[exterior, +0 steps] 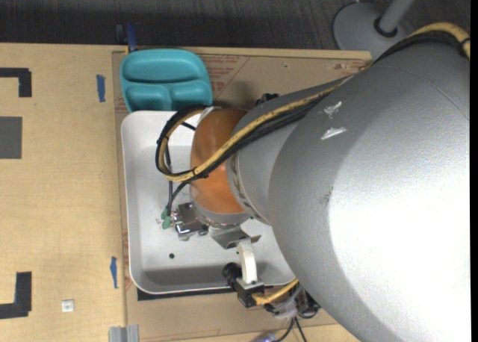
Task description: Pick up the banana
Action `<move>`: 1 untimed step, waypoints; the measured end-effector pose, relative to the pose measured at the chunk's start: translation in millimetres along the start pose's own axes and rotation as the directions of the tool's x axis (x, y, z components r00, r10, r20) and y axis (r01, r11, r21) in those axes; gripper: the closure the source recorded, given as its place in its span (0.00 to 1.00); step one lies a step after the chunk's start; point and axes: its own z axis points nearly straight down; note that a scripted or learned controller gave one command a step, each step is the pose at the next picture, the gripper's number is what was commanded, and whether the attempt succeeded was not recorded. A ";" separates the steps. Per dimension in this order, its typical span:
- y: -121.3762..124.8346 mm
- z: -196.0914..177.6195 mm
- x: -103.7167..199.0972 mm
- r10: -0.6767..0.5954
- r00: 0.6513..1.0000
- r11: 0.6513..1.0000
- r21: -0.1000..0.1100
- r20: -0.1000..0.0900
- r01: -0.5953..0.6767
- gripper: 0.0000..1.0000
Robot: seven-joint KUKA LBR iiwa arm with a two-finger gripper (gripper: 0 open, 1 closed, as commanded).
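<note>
My arm reaches down into the left white bin. Its grey body and orange band cover most of the bin's floor. The wrist and the gripper's mount sit low over the bin's middle, pointing straight down away from the camera. The wrist hides the gripper and whatever lies beneath it. A small dark speck lies on the bare white floor to the left of the wrist.
A teal plastic tray rests against the bin's far rim. A black and yellow cable loops out left of the wrist. The cardboard bench top stretches left, with blue tape marks.
</note>
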 end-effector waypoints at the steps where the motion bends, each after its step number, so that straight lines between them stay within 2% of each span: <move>1: 0.2 -9.6 0.3 -0.001 1.000 1.000 -0.001 0.000 0.001 1.00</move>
